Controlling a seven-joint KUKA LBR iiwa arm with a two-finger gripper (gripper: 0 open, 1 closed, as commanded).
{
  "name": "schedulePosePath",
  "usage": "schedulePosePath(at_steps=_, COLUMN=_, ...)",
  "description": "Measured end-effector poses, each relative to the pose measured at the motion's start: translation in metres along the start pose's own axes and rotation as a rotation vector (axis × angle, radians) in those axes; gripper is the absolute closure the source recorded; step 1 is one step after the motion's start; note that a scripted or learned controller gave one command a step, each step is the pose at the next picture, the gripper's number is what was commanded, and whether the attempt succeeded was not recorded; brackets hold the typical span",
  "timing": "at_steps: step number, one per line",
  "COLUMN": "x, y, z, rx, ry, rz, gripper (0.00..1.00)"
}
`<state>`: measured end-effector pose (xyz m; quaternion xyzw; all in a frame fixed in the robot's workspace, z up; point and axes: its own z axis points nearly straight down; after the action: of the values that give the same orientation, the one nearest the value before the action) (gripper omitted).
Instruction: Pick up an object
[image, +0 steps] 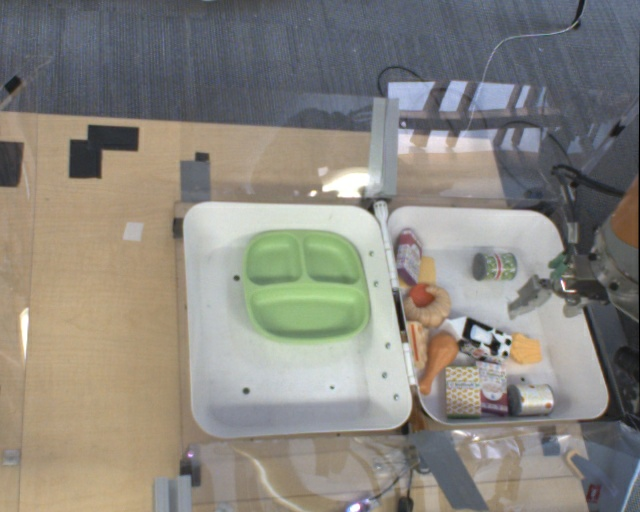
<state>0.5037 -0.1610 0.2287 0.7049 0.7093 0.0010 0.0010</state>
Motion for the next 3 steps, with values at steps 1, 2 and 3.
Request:
schedulePosePath(at_steps=1, x=0.029, y=0.006, z=0.104, rx=-0.017, ry=0.000, rz=0.306, gripper=0.00)
schedulePosePath(at_steps=2, x=0.032, y=0.068, z=0.119, rx=-0.047, ry=0.000, rz=0.303, gripper=0.00)
schedulePosePath(at_steps=3, x=0.041, y=0.052, z=0.119, rx=-0.068, ry=-0.009, rz=0.217, gripper=0.00)
